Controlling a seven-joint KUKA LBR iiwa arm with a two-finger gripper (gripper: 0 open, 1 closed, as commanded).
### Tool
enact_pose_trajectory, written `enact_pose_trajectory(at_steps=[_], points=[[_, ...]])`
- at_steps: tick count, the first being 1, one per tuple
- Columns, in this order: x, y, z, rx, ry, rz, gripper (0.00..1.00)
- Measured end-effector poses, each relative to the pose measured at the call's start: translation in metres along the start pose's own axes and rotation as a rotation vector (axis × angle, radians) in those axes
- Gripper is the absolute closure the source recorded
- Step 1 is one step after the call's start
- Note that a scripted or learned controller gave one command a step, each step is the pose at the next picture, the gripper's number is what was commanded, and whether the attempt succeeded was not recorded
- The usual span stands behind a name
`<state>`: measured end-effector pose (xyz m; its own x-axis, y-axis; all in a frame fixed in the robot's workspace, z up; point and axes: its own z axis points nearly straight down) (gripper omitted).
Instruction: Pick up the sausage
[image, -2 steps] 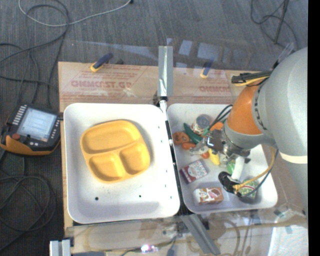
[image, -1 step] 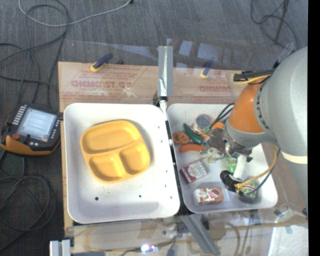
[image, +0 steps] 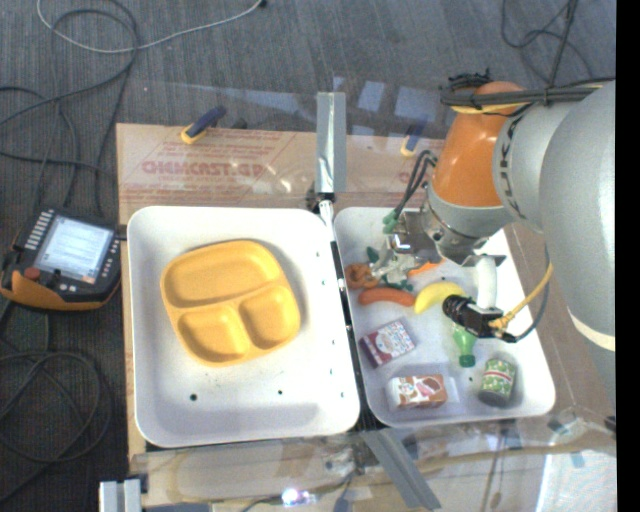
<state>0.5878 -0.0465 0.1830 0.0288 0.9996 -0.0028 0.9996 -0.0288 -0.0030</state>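
The sausage (image: 387, 296), a short orange-red link, lies near the left wall of the right bin (image: 530, 395), in its upper half. My gripper (image: 393, 266) hangs just above and behind it, very close to its top edge. Nothing shows held in the gripper. The arm's orange band and grey wrist cover the bin's upper right part.
An orange piece (image: 358, 272) lies left of the gripper and a yellow banana (image: 440, 297) right of the sausage. Below are a maroon packet (image: 388, 343), a small box (image: 418, 391), a green bottle (image: 466, 348) and a can (image: 497, 380). The left bin (image: 160, 400) holds a yellow divided tray (image: 232, 298).
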Motion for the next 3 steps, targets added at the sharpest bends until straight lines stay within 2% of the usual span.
enact_pose_trajectory(at_steps=[1,2,3], points=[[0.000,0.000,0.000,0.000,-0.001,0.000,0.00],[-0.049,-0.002,0.074,-0.007,0.002,0.026,0.00],[-0.052,0.007,0.093,-0.018,0.001,0.008,0.00]])
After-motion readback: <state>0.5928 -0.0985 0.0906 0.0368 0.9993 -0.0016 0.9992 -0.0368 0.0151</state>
